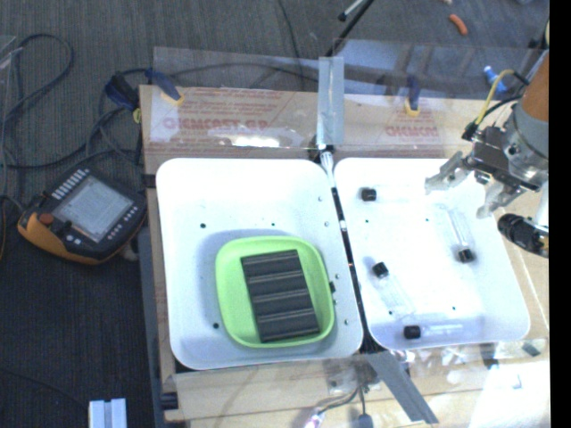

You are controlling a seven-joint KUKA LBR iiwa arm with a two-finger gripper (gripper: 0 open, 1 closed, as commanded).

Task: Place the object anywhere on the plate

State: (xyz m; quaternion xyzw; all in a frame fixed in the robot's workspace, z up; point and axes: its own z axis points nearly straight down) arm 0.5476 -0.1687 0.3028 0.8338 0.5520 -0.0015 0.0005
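The hand (470, 185) is at the right of the frame, above the upper right part of the right bin (419, 239). Its two fingers (443, 176) are spread apart, and nothing is between them. Above it the grey arm with its orange band (535, 96) goes out at the right edge.

In the right bin, below the hand, lie several clear tubes with black caps. One tube (459, 234) lies just under the hand; its long axis runs from upper left to lower right, and the black cap points to the lower right. Another tube (437, 330) lies near the lower wall of this bin, almost level, with the cap at its left. A third one (385, 279) is in the middle left part, and one black cap (368, 194) is in the upper left part (I cannot tell if a tube belongs to it).

In the left bin (187, 239) there is a green plate (227, 275), and a dark ribbed block (281, 294) lies on it, with its long axis almost vertical in the frame.

Behind the bins a clear sheet (232, 123) has red writing, too blurred to read. On the floor at the left of the frame lies a pendant with a screen (85, 214).
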